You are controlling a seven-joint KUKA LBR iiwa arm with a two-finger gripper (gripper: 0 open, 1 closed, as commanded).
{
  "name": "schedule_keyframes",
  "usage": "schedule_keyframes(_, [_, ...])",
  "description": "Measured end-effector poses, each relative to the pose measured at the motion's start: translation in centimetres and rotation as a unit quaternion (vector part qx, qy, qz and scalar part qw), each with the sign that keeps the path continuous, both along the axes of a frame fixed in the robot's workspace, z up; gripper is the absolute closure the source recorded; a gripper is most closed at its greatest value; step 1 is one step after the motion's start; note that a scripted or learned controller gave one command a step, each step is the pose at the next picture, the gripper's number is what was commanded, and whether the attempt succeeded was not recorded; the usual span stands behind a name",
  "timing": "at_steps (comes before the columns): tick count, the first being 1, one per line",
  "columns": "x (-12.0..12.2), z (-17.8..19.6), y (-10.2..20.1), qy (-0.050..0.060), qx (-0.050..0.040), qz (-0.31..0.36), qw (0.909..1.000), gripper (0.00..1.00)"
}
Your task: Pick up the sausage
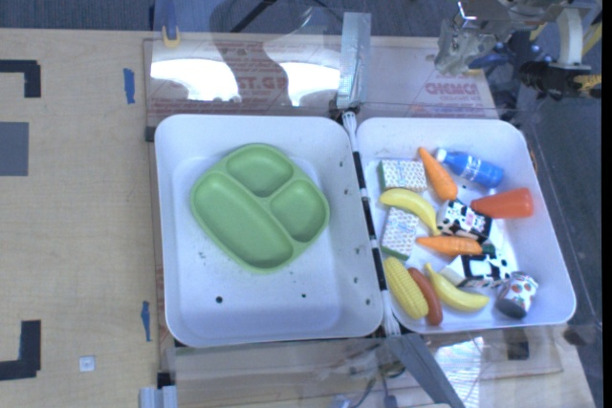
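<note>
The fingers (457,53) hung at the far right, above the table's far edge and beyond the right bin (550,234); how far apart they stood could not be told from this view, and nothing showed between them. The sausage (426,294) lay well apart from them, at the near left of that right bin, a reddish-brown piece tucked just beside a corn cob (404,288) on its left and a banana (457,289) on its right.

Going left to right: the left bin (191,301) held a green divided plate (260,205). In the right bin, a second banana (411,204) lay near the dividing wall, with a carrot (437,173) far of it and another carrot (449,245) nearer. A blue bottle (470,169) lay toward the far side, and an orange-red pepper (503,204) lay to the right.
</note>
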State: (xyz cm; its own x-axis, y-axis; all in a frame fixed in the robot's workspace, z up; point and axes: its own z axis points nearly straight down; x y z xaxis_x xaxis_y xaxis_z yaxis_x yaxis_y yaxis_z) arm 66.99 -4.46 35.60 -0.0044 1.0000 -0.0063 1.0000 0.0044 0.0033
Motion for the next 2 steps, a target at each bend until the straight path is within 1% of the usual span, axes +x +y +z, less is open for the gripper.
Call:
schedule_keyframes(1, [-4.7, -12.1, 0.6, 0.004, 0.0032, -0.123, 0.9924, 1.00])
schedule_keyframes(2, [-0.3, 1.5, -3.1, 0.002, 0.0025, -0.097, 0.9953, 1.00])
